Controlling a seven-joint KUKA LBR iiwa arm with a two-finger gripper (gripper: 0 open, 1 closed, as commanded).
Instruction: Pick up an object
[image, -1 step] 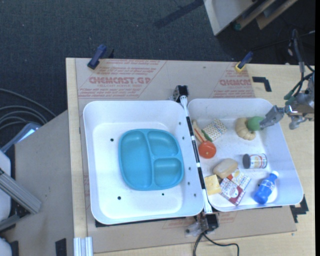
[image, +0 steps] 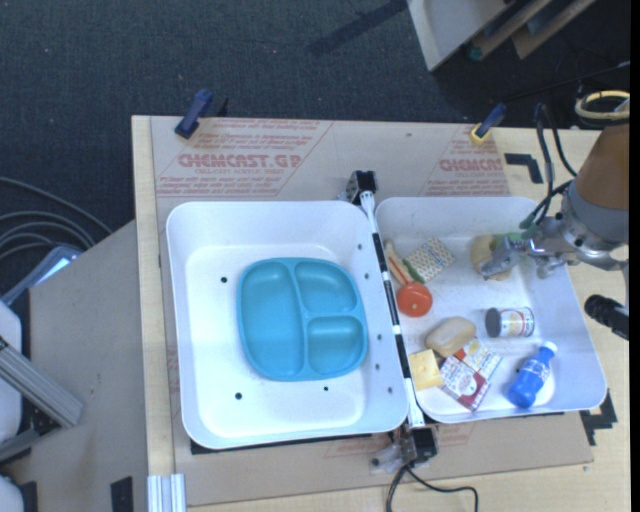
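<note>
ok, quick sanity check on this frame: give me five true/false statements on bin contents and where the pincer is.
1. The blue divided tray lies in the left bin. True.
2. The blue bottle stands in the left bin. False: it lies in the right bin, near its front corner.
3. The pincer is over the right bin. True.
4. The small can sits on the tray. False: it lies in the right bin.
5. The orange object is near the divide between the bins. True.

Blue tray (image: 302, 318) in left bin (image: 190, 240) — tool (image: 497, 260) over right bin (image: 585, 345).
</note>
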